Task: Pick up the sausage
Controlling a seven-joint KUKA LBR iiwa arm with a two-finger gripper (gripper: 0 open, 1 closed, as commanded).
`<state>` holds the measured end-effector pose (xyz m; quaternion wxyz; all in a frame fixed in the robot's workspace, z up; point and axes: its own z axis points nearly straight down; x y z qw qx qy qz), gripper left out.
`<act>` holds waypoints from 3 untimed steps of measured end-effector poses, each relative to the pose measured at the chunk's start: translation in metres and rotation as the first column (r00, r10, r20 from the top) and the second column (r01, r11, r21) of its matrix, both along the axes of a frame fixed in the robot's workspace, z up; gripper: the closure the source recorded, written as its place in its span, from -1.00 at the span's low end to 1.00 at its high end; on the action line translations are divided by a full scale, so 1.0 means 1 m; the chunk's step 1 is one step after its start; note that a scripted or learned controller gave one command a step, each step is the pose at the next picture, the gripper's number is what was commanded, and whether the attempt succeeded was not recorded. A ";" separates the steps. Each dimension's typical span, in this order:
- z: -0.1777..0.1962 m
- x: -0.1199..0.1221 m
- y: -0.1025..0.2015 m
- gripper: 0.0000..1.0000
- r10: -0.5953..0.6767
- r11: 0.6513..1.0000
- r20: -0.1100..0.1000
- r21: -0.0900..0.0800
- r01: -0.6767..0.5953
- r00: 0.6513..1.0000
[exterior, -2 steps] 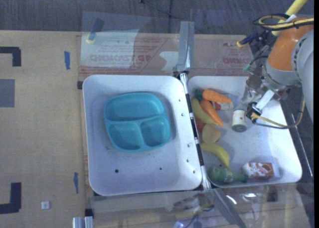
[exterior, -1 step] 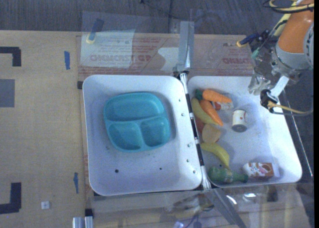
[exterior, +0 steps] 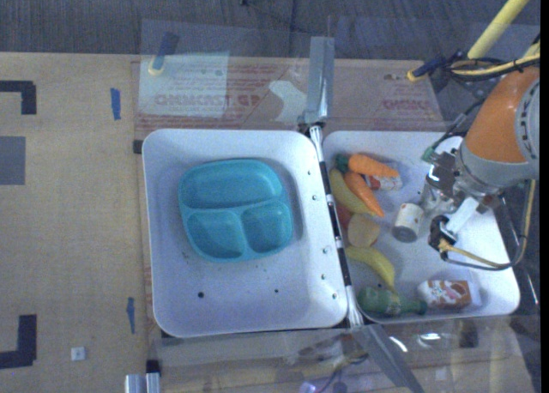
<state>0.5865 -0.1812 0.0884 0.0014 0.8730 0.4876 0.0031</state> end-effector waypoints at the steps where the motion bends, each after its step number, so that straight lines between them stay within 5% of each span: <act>1: 0.010 0.000 -0.001 1.00 -0.004 1.000 0.002 0.000 0.004 1.000; 2: 0.014 -0.051 0.005 1.00 -0.239 0.971 -0.010 0.002 0.239 0.971; 3: -0.001 0.027 -0.035 1.00 -0.183 0.983 -0.003 -0.001 0.183 0.983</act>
